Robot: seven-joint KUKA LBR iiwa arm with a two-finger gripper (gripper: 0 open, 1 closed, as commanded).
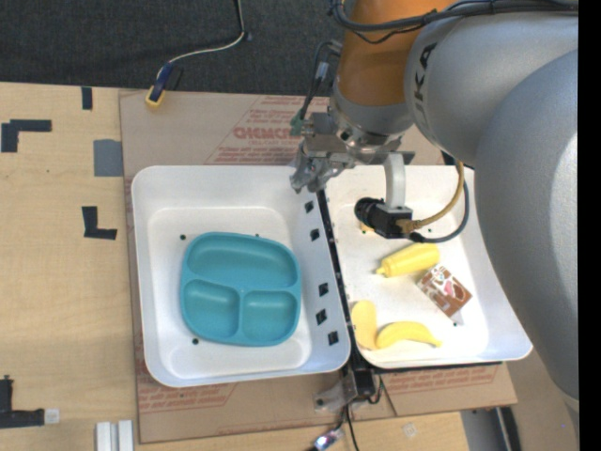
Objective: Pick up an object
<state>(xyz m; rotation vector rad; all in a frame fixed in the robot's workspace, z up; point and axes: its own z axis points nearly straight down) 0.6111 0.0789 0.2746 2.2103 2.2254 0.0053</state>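
With the gripper (315,172) hanging over the far end of the divider between the bins — whether its jaws are parted I cannot tell — it should travel toward the yellow bottle (408,260), right of that divider, and descend squarely.

Bulky grey arm (507,111), orange band (385,36), black cables, perhaps dark lettering

Two white bins side by side on cardboard. Left bin (150,252) holds a teal divided plate (241,288). Right bin (498,327) holds a yellow bottle (408,259), a brown-and-white packet (445,290) just beside it, and a banana (406,334) near the front edge. Grey arm with orange band (394,36) hangs over the bins' back edge; gripper (310,172) above the divider (324,252).
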